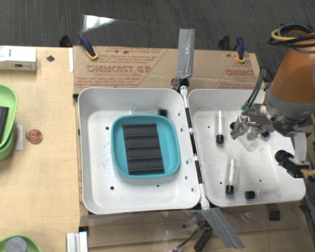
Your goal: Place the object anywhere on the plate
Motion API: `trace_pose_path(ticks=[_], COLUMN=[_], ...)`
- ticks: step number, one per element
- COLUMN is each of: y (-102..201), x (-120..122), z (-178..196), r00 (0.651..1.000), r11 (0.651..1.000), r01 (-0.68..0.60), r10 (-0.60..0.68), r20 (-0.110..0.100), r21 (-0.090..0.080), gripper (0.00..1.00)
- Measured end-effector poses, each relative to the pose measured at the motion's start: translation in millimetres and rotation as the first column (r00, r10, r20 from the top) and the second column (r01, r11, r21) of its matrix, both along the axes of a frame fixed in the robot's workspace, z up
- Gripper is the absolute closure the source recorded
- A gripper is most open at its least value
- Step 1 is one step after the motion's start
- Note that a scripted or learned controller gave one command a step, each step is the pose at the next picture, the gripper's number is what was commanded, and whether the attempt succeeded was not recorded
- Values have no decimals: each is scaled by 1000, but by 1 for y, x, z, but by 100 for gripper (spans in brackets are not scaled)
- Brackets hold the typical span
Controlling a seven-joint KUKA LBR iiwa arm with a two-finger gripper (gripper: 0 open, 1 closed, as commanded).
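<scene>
— Hovering over the right bin (pixel 283 192), that is where I am. My hand (pixel 248 128) hangs low near the bin's upper middle, and the step in hand looks like the pick, not the carry.

— Got anything yet?

— I cannot tell. The hand is a blur of metal and clear plastic from up here, so whether it is wide, narrow or gripping something I won't guess.

— Where are the objects, then?

— Three clear tubes with black caps lie in my bin: one tube (pixel 219 127) just left of the hand, a second tube (pixel 230 176) lower down, and a third tube (pixel 256 195) near the bottom wall. Something pale lies under the hand too, too faint to name.

— And the plate?

— The teal plate (pixel 119 148) sits in the left bin (pixel 94 156), with a black ribbed insert (pixel 143 149) on it. Well apart from me, across the divider.

— So next?

— By my reckoning, secure one tube, lift clear of the wall between the bins, travel left and let go over the plate. Anywhere on it counts, so the grasp is the hard part.
</scene>
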State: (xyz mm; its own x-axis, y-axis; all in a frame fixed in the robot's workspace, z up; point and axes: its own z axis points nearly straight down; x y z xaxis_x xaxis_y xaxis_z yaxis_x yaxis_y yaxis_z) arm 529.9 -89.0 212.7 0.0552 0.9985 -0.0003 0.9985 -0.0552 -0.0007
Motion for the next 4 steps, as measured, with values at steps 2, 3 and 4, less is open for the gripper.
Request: trace_pose_path(ticks=[2,3,4], y=[74,-21,-22], x=[5,-53,-53], z=[-23,-75,-67], r00=[999,991,992], r11=[999,991,992], r01=[-45,-131,-126], r10=[45,131,126], r20=[-4,-3,-3], r21=[0,1,0], gripper=[0,0,100])
